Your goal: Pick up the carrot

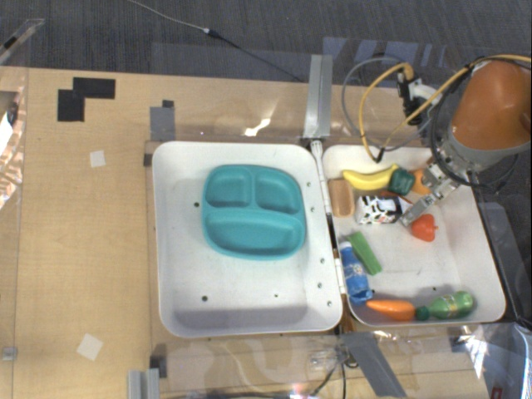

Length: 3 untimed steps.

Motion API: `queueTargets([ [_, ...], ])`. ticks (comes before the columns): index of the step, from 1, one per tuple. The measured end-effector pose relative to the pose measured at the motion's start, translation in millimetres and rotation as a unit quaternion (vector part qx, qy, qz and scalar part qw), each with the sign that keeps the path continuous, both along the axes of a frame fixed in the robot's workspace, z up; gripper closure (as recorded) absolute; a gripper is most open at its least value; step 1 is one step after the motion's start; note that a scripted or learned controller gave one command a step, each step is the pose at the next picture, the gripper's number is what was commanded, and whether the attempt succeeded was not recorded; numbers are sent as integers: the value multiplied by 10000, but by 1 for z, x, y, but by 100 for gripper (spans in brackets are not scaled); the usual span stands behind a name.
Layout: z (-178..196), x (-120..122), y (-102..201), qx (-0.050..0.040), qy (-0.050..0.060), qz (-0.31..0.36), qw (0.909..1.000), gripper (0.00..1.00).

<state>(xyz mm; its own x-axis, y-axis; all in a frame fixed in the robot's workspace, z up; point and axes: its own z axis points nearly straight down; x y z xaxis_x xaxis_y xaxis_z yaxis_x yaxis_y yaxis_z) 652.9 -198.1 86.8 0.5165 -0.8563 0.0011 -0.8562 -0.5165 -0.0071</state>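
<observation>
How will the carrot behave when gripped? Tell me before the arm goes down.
The carrot looks like smooth, glossy toy plastic, so it is probably stiff, light and a bit slippery. Its rounded, tapered body may roll or slide out of a pinch. It lies along the right bin's front wall, beside a green vegetable, so a push could jam it.

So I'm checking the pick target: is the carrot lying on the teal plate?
No, the carrot lies at the near edge of the right bin, while the teal plate sits in the left bin.

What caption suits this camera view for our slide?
Gripper over the right bin, far from the carrot at its near edge.
</observation>
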Motion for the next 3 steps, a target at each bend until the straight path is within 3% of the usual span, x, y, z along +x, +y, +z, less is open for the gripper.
queueTargets([
  [1,21,17,16,-4,2,-718,9974,0],
  [2,19,18,6,6,-3,-752,9972,0],
  [3,13,17,15,7,14,-2084,9780,0],
])
